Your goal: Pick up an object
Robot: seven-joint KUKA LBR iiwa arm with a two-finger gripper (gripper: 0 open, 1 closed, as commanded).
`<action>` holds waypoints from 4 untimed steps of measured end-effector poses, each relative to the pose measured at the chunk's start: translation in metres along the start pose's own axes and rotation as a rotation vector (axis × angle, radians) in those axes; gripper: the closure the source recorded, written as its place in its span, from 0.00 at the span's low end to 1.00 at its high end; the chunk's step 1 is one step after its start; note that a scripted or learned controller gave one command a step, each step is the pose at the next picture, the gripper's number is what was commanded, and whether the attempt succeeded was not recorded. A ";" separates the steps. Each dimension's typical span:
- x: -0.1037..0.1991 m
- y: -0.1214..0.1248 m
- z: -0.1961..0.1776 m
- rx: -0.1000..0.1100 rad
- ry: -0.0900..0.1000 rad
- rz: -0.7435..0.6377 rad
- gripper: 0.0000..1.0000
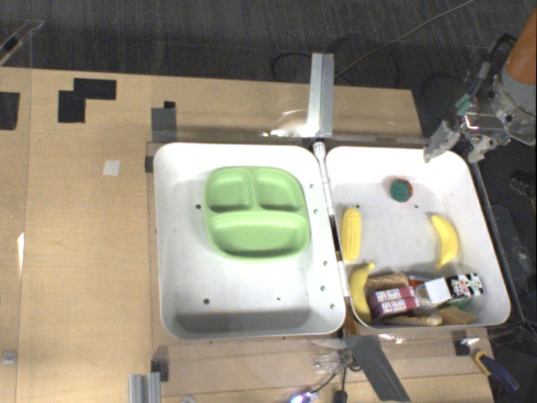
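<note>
Near edge of the right bin (491, 225): a heap of packaged items (419, 296) (small boxes, labels too small to read) with a banana (361, 288) at its left end. Further up, a corn cob (351, 232) lies along the bin's left wall, long axis near-to-far, and a second banana (445, 238) curves along the right side. Beyond these sits a small dark green round object (401, 189), alone on bare white floor, apart from everything. The pincer (460, 145) hangs over the bin's far right corner, fingers apart, nothing between them. Likely target is the second banana: it lies nearward of the pincer, slightly left, long axis roughly near-to-far; yellow, smooth, gently bent. The left bin (172, 225) holds a green divided tray (254, 211).
</note>
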State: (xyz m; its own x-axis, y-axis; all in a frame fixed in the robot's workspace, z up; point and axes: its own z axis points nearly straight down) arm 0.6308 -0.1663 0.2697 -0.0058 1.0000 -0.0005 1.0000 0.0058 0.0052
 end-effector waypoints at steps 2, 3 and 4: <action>-0.038 -0.059 0.179 -0.009 -0.002 -0.025 0.00; -0.037 -0.056 0.167 -0.016 -0.001 -0.027 1.00; 0.036 -0.055 0.059 -0.001 0.000 -0.029 1.00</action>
State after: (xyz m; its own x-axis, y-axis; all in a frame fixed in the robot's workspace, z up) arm 0.5758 -0.1307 0.2108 -0.0349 0.9994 -0.0007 0.9994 0.0349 0.0062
